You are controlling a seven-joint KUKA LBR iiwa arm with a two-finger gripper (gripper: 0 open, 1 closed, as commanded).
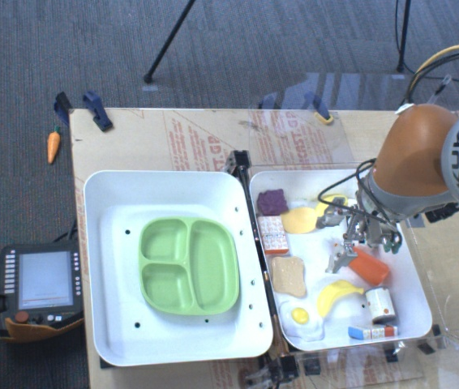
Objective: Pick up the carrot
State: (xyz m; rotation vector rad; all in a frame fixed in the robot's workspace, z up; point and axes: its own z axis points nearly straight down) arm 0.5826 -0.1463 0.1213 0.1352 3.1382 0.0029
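From the overhead camera you see the arm reaching in from the right, with its gripper lowered into the right bin. It sits just beside the carrot, the orange piece lying tilted near the bin's right side. The metal of the tool seems to meet the carrot's upper left end, which suggests a grasp is being lined up (that is my reading, not something shown). You cannot tell from this angle whether the fingers stand apart or together, and nothing shows the carrot between them, so do not count it as held.

The right bin is crowded, which is probably why the approach comes steeply from above. It holds a purple piece at the upper left, a yellow lemon-like shape beside it, a small red and white box, a slice of bread, a fried egg, a banana, a can and a flat packet along the front edge.

The left bin holds a green divided plate, its compartments bare.

A second small carrot lies on the floor, well apart from the bench (out of practical reach, I would judge).
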